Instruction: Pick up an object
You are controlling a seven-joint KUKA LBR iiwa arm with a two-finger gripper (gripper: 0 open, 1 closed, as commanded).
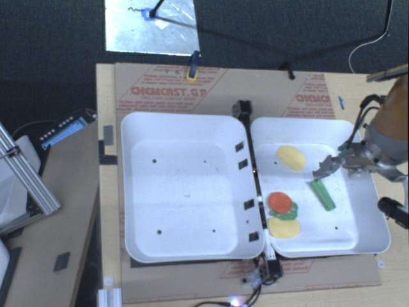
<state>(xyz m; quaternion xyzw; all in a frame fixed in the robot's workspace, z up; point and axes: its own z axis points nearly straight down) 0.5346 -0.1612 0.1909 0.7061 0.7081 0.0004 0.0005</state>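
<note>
In the right bin [364,235] lie a pale yellow oval piece [291,157], a green stick [323,194], and a red-orange round piece [280,202] resting on a green and yellow piece [284,227]. My gripper [326,167] reaches in from the right and hovers just above the upper end of the green stick, to the right of the yellow oval. Nothing shows between its fingers.
The left bin [137,171] sits beside the right one, joined by a black hinge strip [250,184]. Both rest on a cardboard sheet [166,88]. A metal plate [150,18] lies on the floor behind. A yellow clip [192,74] sits at the board's far edge.
</note>
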